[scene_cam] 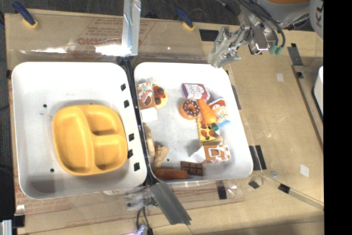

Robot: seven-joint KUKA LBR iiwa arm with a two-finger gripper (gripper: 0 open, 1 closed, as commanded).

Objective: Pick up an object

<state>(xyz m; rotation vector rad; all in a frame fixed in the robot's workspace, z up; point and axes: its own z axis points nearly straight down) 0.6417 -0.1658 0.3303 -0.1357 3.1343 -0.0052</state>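
Camera view: left of the right bin (165,71) sits a yellow tray (89,138). Inside that bin lie toy foods, a donut (190,109) near its middle. Above its far right corner hangs the claw (224,53), apparently empty; its opening I cannot tell.

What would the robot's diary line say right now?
end effector: above right bin's far rim, holding nothing | toy foods: in right bin | yellow tray: in left bin | pick: not yet done

Small toy foods, among them a donut (191,109), a carrot (207,112) and a chocolate bar (192,168), are lying scattered in the right bin (170,77).
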